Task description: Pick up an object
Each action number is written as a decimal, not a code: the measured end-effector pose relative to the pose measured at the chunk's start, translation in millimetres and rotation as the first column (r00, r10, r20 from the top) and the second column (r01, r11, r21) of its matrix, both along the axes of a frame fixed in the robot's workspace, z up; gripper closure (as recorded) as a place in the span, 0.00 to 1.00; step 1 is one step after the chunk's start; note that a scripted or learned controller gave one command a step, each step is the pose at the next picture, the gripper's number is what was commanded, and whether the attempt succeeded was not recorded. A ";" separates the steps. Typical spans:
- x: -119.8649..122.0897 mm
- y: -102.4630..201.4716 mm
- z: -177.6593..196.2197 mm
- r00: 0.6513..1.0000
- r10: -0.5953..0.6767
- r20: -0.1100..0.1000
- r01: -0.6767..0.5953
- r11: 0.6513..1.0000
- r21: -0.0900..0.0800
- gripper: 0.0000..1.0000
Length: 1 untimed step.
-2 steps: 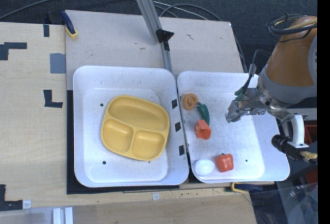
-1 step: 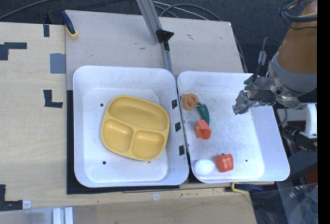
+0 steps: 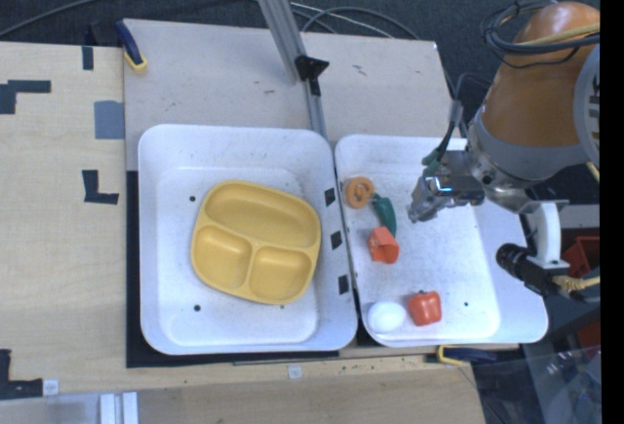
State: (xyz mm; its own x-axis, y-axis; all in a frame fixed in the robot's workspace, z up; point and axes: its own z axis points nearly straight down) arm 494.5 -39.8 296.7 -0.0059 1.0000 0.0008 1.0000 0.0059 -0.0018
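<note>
Right now my gripper hangs over the right bin, near its upper middle, my arm coming in from the right edge of the view. Finger spread — can't tell, the tips are dark, small and blurred against the bin floor. Nothing visible between them.

Objects relative to the gripper:
- green piece — just to its left, lying at a slant
- orange ring-shaped piece — further left and slightly up, touching or nearly touching the green piece's upper end
- small red-orange block — down and left, just below the green piece's lower end
- red pepper-like piece — well below, near the bin's lower rim
- white ball — below and left, just beside the red piece, in the bin's lower left corner

All five sit on the bin floor, none lifted.

Left bin — well to my gripper's left, holds a yellow three-compartment tray, lying flat and turned a bit off the bin's axes.

Grey metal rail runs from the top of the view down to the seam between the two bins — up and left of the gripper.
</note>
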 end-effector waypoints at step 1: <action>-8.3 50.8 -8.0 1.000 0.001 -0.001 -0.001 1.000 0.000 1.00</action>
